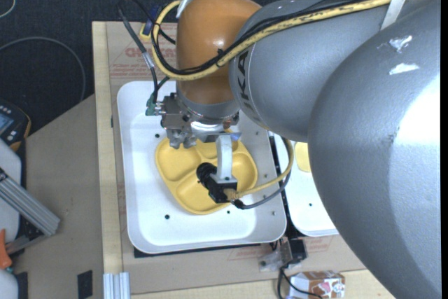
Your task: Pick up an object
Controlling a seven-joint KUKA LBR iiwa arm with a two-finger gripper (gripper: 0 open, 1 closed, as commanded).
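A yellow moulded object [183, 171] with rounded hollows lies in the middle of the left white bin [140, 171]. My gripper [187, 136] hangs straight down over the yellow object's far edge, under the orange wrist band. It looks to be at or touching that edge. The wrist body hides the far part of the yellow object.
The big grey arm covers most of the right bin [308, 217], where a sliver of another yellow thing [302, 154] shows at the arm's edge. The near and left parts of the left bin floor are bare white. A small brown packet [323, 285] lies on the bench in front.
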